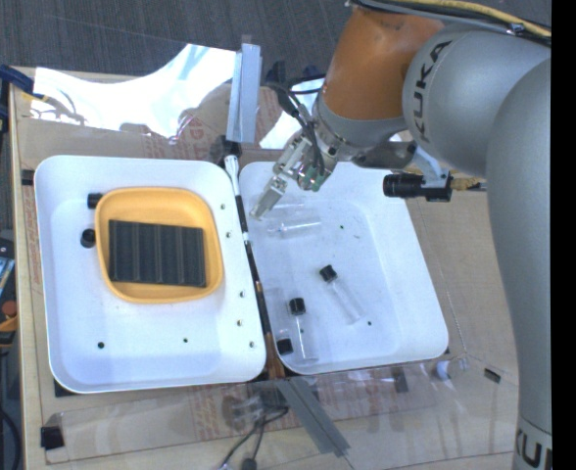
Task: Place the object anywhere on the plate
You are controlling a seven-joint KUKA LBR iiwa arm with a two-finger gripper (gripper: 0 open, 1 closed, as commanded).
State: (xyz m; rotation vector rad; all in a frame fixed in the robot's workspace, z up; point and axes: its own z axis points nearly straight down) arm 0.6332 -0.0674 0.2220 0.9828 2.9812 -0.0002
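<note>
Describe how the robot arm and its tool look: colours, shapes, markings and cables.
The arm is thick, rounded and grey, with a wide orange band above the wrist. Dark letters spelling KUKA run along the grey shell. A yellow and a black cable lie over the top. The tool is small, metallic and silver, with some green at its base.

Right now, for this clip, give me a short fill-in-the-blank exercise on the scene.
1. The yellow plate sits in the ____ bin.
2. The clear vials with black caps lie in the ____ bin.
3. The gripper hangs over the right bin's ____ corner, nearest the divider.

Missing words: left; right; top-left
</note>
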